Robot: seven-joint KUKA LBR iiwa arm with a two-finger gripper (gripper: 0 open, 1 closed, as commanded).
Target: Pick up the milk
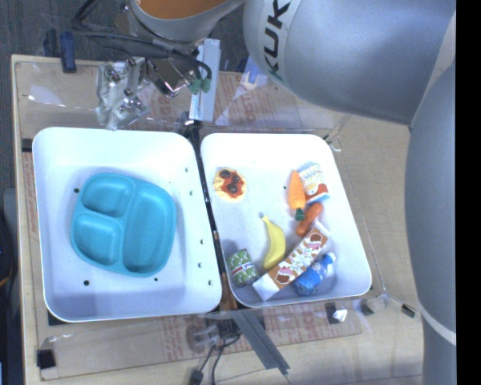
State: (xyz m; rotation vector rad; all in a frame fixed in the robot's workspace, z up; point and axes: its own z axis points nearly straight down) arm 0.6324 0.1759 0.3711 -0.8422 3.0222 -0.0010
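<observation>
The milk carton (298, 259) lies tipped among the banana (273, 243) and other toy food at the lower right of the right bin (256, 155), untouched, while the claw (128, 95) hangs at upper left over the table, its opening impossible to tell.

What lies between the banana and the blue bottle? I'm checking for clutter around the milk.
In the camera view, the milk carton lies slantwise between the banana and the blue bottle, close against both in the right bin.
</observation>
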